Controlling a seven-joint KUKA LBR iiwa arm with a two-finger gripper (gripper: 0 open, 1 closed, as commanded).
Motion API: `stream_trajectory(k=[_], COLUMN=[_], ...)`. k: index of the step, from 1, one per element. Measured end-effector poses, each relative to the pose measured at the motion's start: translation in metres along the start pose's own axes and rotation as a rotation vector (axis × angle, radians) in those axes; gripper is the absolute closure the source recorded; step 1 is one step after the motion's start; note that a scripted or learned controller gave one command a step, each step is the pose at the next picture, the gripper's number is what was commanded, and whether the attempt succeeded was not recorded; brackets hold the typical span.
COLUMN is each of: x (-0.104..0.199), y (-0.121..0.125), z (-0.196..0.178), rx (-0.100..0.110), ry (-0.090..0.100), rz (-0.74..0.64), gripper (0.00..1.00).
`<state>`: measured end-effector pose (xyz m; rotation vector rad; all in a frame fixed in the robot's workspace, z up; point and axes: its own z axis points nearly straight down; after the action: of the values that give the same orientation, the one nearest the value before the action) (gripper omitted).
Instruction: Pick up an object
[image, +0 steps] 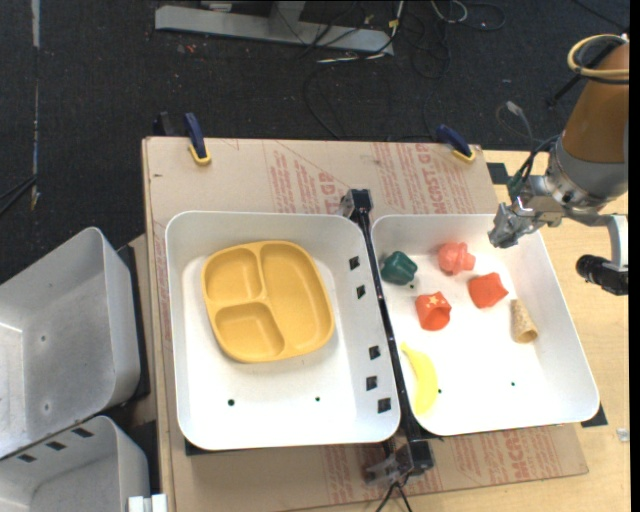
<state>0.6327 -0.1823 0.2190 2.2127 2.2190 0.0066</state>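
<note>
The two white bins (270, 425) (560, 385) look like smooth moulded plastic with a soft sheen. The yellow divided plate (268, 300) is glossy plastic. The banana (421, 378), the dark green piece (399, 266), the pink piece (455, 257) and the two red-orange pieces (433, 310) (487, 290) have a smooth, toy-like plastic look. The tan cone (522, 320) looks matt and rough. The counter (280, 175) is matt brown cardboard with red print. The claw (505, 228) is dull grey metal.
</note>
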Motion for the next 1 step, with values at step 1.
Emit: stream_trajectory(k=[1], x=[0.0002], y=[0.0007], z=[0.0025], rx=[0.006], ry=[0.001], rz=[0.0], gripper=[1.0])
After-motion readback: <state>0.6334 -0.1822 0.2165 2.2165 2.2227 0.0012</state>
